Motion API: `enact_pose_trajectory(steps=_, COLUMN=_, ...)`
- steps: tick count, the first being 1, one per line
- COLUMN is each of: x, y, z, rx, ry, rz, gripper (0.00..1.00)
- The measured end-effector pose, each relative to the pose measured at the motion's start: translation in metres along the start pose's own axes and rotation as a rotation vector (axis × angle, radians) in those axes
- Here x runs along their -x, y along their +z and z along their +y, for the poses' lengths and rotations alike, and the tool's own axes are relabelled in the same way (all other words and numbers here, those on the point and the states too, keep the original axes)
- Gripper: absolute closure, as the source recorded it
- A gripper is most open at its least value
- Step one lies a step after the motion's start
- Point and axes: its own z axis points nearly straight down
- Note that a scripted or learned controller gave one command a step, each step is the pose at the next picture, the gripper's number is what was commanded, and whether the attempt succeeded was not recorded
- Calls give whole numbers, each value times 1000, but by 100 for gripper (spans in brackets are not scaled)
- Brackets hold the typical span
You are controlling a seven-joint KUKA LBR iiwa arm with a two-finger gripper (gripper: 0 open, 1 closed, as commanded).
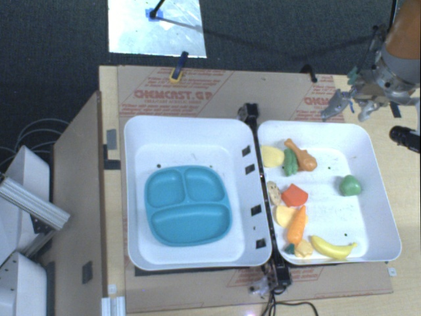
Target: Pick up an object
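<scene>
My gripper (348,108) hangs above the far edge of the right bin (378,176), up at the right of the camera view. Its two fingers (333,105) are spread apart, open, with nothing between them. Toy foods lie in that bin below it: a yellow lemon (272,155), a green vegetable (290,163), a brown drumstick (301,155), a red piece (294,195), a green ball (350,185), an orange carrot (297,224) and a yellow banana (332,247). None of them touches the gripper.
The left bin (141,150) holds a blue divided plate (188,205). Black clips (250,112) run along the seam between the bins. A small beige piece (273,191) and a pale yellow piece (284,214) lie by the right bin's left wall.
</scene>
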Motion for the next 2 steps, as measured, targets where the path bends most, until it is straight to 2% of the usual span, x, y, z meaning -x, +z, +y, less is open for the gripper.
enact_pose_trajectory(steps=1, x=-15, y=113, z=-38, rx=-12, ry=2, rz=4, gripper=0)
enact_pose_trajectory(steps=2, x=-38, y=201, z=-73, rx=-7, ry=2, rz=2, gripper=0)
